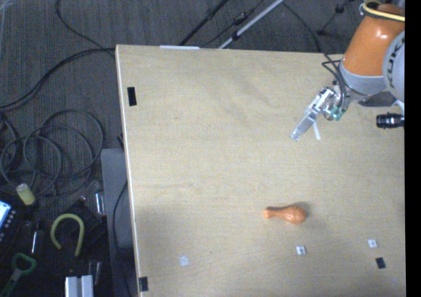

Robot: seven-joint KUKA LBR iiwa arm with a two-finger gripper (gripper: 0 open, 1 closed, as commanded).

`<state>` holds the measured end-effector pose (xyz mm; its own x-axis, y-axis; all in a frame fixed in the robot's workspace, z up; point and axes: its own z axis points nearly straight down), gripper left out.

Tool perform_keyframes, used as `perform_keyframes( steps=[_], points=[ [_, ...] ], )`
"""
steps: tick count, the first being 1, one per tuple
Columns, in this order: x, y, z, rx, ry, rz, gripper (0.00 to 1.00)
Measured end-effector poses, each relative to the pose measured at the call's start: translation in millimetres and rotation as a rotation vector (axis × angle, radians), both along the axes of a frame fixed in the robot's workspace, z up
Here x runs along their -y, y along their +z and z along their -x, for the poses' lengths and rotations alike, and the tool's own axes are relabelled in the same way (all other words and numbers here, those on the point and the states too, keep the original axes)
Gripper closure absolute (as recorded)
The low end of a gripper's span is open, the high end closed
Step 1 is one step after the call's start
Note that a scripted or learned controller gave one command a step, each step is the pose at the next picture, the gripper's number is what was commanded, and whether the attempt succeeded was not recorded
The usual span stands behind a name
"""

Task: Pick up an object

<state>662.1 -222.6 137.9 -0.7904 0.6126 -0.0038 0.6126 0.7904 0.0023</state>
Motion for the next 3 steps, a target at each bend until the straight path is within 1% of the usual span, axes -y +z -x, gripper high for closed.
perform_keyframes(
  steps=[1,2,3],
  points=[
    [-34,-38,0,-0.001,0.439,0.0,0.0],
    [-5,18,3,0.0,0.174,0.0,0.0],
    [0,38,9,-0.001,-0.214,0.0,0.0]
  ],
)
